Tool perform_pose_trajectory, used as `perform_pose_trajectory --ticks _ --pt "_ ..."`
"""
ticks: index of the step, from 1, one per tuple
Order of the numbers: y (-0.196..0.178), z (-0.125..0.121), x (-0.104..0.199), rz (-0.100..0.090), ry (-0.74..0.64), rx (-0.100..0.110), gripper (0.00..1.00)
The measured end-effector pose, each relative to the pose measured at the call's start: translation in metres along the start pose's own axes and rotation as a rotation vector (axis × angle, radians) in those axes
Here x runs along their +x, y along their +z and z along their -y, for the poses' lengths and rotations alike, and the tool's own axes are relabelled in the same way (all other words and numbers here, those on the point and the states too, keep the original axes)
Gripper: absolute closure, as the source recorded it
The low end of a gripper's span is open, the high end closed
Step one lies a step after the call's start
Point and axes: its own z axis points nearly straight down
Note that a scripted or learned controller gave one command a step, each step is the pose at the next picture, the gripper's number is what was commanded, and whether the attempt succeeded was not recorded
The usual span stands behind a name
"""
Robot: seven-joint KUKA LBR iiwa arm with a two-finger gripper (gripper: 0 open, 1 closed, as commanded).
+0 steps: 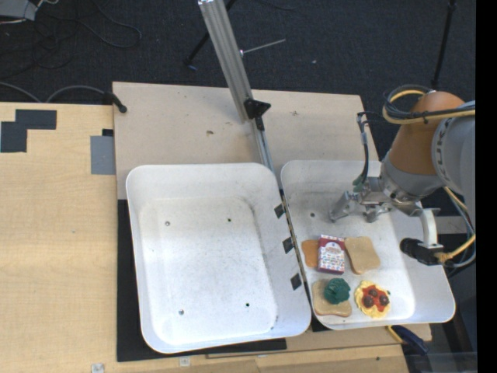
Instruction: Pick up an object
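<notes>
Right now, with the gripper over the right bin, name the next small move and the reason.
Probably shift the gripper toward the bin's near end and lower it over the red carton. The gripper hangs above bare floor of the right bin, with the carton and the other items apart from it, closer to the camera.

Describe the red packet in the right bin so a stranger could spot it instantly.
Start at the right bin, the smaller of the two white trays, and look at the cluster of items near its front. The red packet lies flat in the back row of that cluster, between two tan bread-like slices. It is the only rectangular, printed red-and-white item there.
</notes>
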Motion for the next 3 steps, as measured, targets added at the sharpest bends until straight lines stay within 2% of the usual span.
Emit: perform_pose_trajectory --ticks 1,2,3 --pt "-0.012 0.000 -0.001 0.000 0.003 -0.002 1.00" --pt "-0.064 0.009 0.000 0.002 0.004 -0.007 1.00" --pt "-0.127 0.007 0.004 0.002 -0.003 -0.008 1.00"
